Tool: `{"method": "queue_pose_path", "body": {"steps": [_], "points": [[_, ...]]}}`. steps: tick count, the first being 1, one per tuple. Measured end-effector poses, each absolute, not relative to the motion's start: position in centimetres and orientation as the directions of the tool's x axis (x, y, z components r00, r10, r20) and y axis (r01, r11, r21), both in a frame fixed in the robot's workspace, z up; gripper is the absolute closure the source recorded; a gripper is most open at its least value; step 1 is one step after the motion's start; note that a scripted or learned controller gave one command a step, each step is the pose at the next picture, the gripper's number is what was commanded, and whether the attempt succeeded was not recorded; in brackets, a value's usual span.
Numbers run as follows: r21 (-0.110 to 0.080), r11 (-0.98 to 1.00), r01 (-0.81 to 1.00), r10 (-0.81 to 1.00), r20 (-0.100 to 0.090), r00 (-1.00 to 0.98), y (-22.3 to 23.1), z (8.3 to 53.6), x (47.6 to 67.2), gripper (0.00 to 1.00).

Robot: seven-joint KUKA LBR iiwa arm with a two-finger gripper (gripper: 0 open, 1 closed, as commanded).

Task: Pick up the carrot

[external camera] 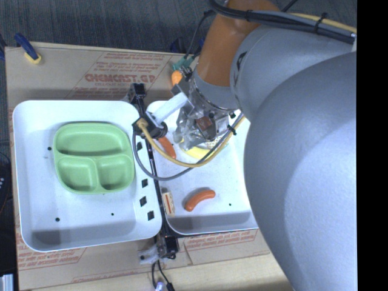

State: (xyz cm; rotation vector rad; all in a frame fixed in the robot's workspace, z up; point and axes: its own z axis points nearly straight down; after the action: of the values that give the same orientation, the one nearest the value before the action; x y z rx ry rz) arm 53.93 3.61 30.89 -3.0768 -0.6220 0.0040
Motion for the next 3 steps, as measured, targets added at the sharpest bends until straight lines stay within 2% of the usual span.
{"method": "queue_pose_path", "body": {"steps": [1,2,3], "points": [[-0.005,-0.829,0.560,0.560,-0.003,0.829,-5.7,31.8,53.3,1.00],[-0.004,-0.846,0.532,0.532,-0.002,0.846,-13.1,32.8,57.3,1.00],[-0.008,-0.823,0.569,0.569,-0.005,0.823,-8.5,20.7,49.7,1.00]]}}
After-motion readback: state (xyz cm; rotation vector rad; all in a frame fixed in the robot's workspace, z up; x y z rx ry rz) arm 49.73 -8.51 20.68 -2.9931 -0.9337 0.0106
